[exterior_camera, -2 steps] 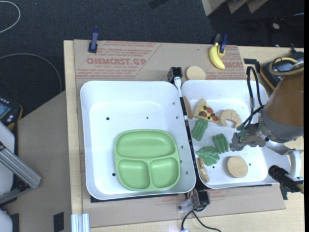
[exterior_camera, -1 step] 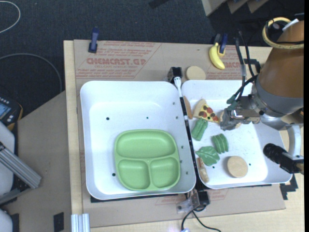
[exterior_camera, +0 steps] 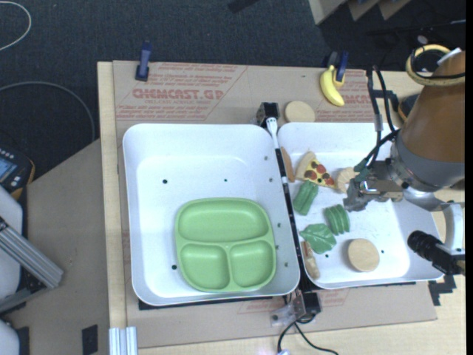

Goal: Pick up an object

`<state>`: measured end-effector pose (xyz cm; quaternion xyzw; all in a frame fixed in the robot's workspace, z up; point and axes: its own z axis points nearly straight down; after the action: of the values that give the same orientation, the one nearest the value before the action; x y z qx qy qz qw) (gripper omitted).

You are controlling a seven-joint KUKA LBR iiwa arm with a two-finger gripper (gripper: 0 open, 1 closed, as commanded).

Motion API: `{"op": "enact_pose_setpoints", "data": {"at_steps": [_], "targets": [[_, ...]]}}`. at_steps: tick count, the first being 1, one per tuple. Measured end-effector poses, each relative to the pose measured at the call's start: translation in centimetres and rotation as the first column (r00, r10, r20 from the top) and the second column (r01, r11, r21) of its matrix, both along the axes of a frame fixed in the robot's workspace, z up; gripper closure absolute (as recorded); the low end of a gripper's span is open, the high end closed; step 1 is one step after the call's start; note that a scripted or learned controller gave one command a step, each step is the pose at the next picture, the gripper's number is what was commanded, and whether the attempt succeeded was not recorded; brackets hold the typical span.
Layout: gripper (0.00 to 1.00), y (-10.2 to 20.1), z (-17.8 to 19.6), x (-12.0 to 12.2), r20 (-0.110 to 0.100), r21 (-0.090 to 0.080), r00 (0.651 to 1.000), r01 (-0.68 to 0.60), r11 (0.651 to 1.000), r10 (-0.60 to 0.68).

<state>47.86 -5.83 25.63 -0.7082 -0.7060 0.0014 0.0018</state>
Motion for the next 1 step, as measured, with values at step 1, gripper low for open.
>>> {"op": "enact_pose_setpoints", "data": {"at_steps": [1], "targets": [[1.00,0.11,1.20,0.11,0.006,-0.001,1.000,-0.003,1.000,0.003]]}}
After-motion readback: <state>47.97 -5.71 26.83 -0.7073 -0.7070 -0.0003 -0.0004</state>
